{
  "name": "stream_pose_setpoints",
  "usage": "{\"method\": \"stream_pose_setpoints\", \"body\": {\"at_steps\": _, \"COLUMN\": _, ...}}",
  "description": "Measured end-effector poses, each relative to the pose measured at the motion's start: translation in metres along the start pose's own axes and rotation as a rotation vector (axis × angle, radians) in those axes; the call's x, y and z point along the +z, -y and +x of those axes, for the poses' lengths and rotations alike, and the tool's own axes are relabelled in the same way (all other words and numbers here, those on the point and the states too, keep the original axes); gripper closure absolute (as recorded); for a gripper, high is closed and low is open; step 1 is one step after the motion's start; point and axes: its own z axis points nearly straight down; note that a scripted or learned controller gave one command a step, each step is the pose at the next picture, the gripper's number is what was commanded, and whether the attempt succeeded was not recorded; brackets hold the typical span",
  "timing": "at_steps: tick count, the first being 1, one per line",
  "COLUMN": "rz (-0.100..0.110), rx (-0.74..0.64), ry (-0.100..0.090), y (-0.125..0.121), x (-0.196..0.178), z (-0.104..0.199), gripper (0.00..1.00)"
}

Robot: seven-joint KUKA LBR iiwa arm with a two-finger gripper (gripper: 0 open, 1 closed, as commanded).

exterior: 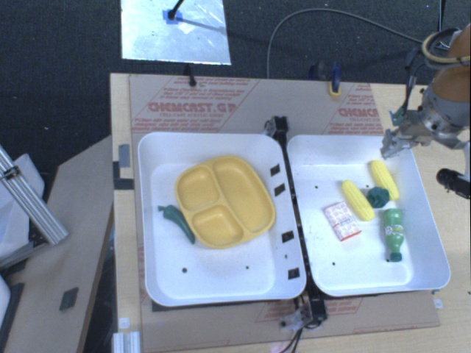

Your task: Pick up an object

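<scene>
While the gripper (392, 144) hangs over the far right corner of the right bin (434, 271), its fingers look closed to a narrow point with nothing between them, though they are small and I judge this loosely. Nearest to it lie two yellow corn cobs (384, 179), side by side near the bin's right wall, with a small dark green piece (378, 195) touching between their lower ends. A green bottle (394, 233) lies just below them, and a flat red-and-white packet (342, 220) sits toward the bin's middle. The cobs are probably light, stiff plastic, a little slippery and apt to roll; taking one across its middle would suit best. The left bin (158, 285) bears a yellow divided tray (224, 201) and a green pepper (176, 220).
</scene>
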Motion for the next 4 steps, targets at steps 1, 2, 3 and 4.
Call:
{"method": "stream_pose_setpoints", "body": {"at_steps": 1, "rz": 0.001, "rx": 0.002, "ry": 0.0, "y": -0.001, "x": -0.049, "z": -0.009, "gripper": 1.0}}
{"method": "stream_pose_setpoints", "body": {"at_steps": 2, "rz": 0.003, "rx": -0.001, "ry": -0.001, "y": -0.003, "x": -0.088, "z": -0.009, "gripper": 1.0}}
{"method": "stream_pose_setpoints", "body": {"at_steps": 3, "rz": 0.007, "rx": -0.004, "ry": -0.004, "y": 0.016, "x": -0.09, "z": 0.043, "gripper": 1.0}}
{"method": "stream_pose_setpoints", "body": {"at_steps": 4, "rz": 0.011, "rx": -0.004, "ry": -0.004, "y": 0.039, "x": -0.075, "z": 0.081, "gripper": 1.0}}
